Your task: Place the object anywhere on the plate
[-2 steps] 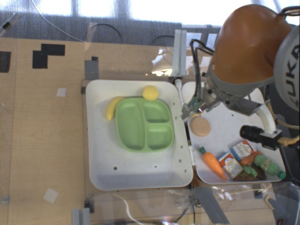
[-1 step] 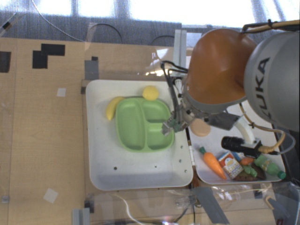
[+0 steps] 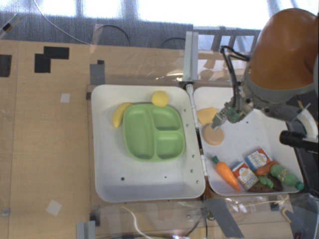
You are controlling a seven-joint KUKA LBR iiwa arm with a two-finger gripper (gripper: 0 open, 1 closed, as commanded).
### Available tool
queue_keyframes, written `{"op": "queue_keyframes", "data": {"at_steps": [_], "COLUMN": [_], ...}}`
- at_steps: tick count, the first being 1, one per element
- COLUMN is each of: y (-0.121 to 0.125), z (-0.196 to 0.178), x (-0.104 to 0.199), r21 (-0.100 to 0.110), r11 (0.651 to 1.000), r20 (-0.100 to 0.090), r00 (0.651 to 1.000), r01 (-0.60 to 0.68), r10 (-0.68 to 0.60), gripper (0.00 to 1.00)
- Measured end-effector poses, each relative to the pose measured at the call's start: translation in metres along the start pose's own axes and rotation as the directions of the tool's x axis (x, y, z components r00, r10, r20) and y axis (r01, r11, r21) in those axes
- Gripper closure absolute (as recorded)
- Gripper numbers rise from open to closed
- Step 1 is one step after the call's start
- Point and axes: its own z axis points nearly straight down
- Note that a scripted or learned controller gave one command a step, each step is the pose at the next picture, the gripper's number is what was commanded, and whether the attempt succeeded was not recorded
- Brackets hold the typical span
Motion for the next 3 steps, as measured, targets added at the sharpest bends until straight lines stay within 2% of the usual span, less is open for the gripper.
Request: {"op": "queue_keyframes", "data": {"at_steps": [1,2,3], "y": [-0.054,-0.011,0.004], "z": [-0.030,0.031,0.065], "x": [-0.046,0.006,0.030], "r21": [-0.001,-0.001,0.000], "r11": [0.956,0.890,0.950], "r20": [0.002,-0.004,-0.004], "r00": [0.956,0.890,0.950], "r01": [0.292,0.455,0.312], "r10": [-0.292,-0.455,-0.312], "gripper": [1.00,1.00,1.00]}}
